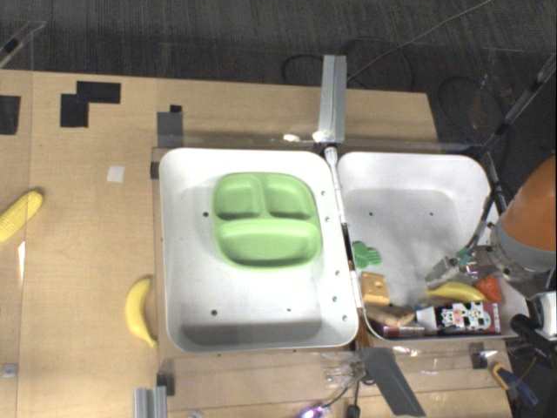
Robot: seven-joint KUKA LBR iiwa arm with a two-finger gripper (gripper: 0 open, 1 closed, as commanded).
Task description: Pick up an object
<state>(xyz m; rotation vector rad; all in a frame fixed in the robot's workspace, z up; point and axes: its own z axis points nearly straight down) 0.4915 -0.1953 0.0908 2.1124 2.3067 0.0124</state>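
Banana (458, 293) lying just under gripper (452, 268), grip state unreadable, crowded against box (459, 319) and bin wall (484, 198), so likely to slip or snag.

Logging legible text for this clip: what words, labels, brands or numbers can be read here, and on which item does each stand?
No text here can be read.
The black and white box in the right bin carries printed markings, too small and blurred to make out.
The green divided plate bears no lettering.
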